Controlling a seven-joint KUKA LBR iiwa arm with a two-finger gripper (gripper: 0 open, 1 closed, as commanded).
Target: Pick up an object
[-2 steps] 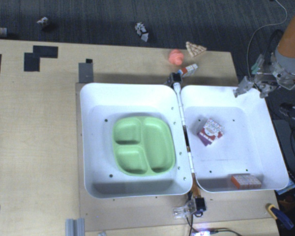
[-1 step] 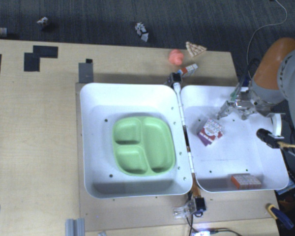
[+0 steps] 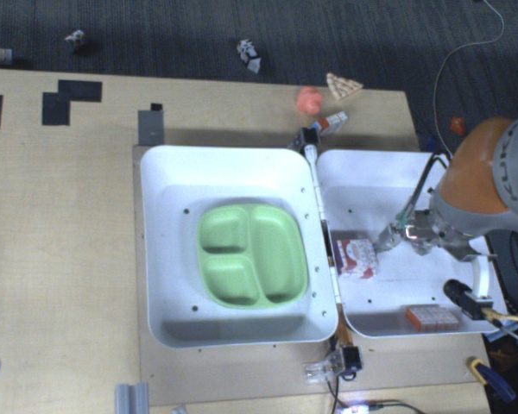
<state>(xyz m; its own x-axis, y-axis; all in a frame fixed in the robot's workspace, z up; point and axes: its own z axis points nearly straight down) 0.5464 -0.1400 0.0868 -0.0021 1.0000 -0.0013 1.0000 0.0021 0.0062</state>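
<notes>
Camera view: claw [image 3: 387, 236] beside red-white packet [image 3: 356, 257] — orange block [image 3: 432, 318] nearby.

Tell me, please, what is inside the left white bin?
The left white bin holds one green divided tray, lying flat at its middle. Whatever is beneath the tray is covered.

Arm [image 3: 492, 188] comes in from the right edge, grey housing with the orange band bulging at the top of the wrist section. It's bent down and leftward, wrist low over the right-hand bin. A dark cable runs along the upper side of the wrist down toward the tool. Gripper [image 3: 388, 235] sticks out from the wrist, pointing left and slightly down, tip low near the bin floor. Metallic grey finger assembly, small and blurry from here; can't make out the gap between the tips. Nothing visibly clamped between them.
</notes>
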